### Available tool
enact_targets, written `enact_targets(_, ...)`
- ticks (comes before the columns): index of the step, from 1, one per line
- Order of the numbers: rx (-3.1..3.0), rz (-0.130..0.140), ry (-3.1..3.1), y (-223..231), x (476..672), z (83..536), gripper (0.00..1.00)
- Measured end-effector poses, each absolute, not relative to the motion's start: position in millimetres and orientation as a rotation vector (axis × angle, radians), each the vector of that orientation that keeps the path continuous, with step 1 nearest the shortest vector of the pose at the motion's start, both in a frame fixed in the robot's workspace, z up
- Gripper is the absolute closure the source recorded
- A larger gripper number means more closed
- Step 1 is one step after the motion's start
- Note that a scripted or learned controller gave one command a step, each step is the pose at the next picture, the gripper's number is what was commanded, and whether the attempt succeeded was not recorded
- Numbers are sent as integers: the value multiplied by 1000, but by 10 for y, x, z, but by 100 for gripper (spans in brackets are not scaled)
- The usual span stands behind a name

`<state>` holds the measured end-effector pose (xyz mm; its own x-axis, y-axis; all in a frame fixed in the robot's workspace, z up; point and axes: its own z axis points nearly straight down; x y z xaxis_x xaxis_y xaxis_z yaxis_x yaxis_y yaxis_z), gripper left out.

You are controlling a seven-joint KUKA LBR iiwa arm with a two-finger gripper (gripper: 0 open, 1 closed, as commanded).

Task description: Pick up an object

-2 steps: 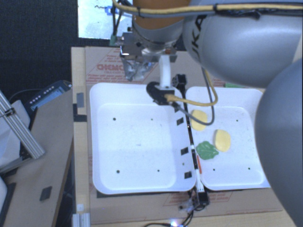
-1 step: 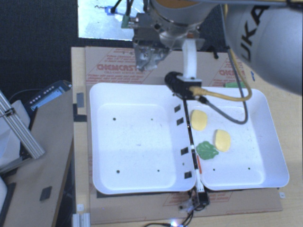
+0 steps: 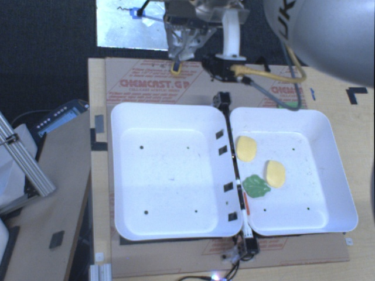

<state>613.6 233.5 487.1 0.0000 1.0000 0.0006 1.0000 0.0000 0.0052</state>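
The jaws (image 3: 183,51) hang at the far edge of the scene, beyond both bins, above the brown board (image 3: 152,84) that lies under them. Their tips point down over the board's printed red lettering, with a small yellow piece (image 3: 175,69) just below them; whether they touch it, and whether they are spread or pressed together, I cannot tell, since the metal parts blur into each other there.

The things to pick lie well apart from the jaws, in the right bin (image 3: 337,174). A pale yellow piece (image 3: 246,148) sits near that bin's left wall. A second yellow piece (image 3: 275,173) lies nearer and to its right, and a green piece (image 3: 256,186) lies touching or just beside that second one, on its left. Their exact shapes are too small to make out.

The left bin (image 3: 126,157) shows a bare white floor with a few dark dots. The two bins meet along a seam with black clips (image 3: 225,151).

The arm (image 3: 328,22) is cut off by the top and right edges. A yellow cable (image 3: 263,73) and a grey one trail from the wrist across the worktop.
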Motion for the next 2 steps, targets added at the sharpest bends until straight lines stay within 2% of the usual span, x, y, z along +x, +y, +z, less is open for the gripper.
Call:
enact_targets(1, 2219, 6, 2218, 2266, 6708, 4915, 100)
enact_targets(2, 2217, 3, 2224, 2284, 6684, 5002, 100)
